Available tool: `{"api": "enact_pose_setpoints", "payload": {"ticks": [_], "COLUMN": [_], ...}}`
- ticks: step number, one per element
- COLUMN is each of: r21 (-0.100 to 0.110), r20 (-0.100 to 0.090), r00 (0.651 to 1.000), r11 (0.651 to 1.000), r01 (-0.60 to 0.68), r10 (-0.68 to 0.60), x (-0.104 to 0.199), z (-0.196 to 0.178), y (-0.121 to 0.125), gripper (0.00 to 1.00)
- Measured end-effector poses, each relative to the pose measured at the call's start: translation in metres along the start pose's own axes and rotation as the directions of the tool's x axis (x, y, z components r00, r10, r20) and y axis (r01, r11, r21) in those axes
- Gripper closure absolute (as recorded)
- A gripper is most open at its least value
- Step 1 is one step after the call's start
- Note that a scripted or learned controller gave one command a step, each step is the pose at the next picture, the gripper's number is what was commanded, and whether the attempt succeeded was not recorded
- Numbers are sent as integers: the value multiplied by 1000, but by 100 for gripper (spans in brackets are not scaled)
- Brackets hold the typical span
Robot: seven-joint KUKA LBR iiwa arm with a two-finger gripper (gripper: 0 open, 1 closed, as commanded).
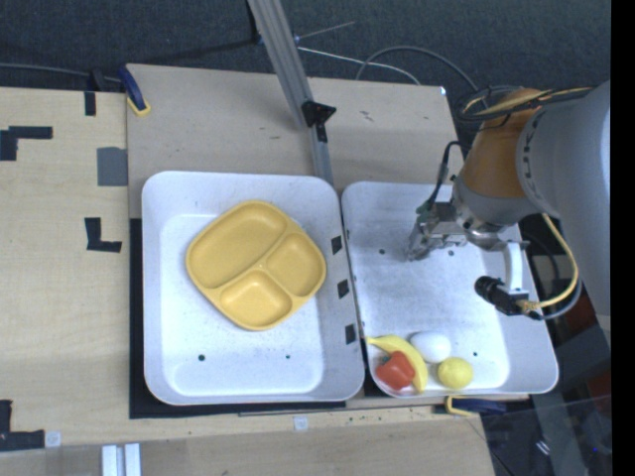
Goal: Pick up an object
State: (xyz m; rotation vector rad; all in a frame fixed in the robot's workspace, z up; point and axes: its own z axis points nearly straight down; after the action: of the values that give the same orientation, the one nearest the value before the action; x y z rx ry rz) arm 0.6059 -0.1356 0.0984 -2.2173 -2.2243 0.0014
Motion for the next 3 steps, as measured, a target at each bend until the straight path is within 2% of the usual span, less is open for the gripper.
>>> {"api": "enact_pose_setpoints", "payload": {"ticks": [1,2,3], "r21": [-6,-5,1], "r20": [1,1,-1], "r00": [1000,1000,1000], "r11": [1000,1000,1000], "r01": [-1,-1,2], "r10": [1,1,-2], "x": [0,0,49], "z": [-63,-111,-106], "y": [-1,-1,-13], "gripper": [100,100,100]}}
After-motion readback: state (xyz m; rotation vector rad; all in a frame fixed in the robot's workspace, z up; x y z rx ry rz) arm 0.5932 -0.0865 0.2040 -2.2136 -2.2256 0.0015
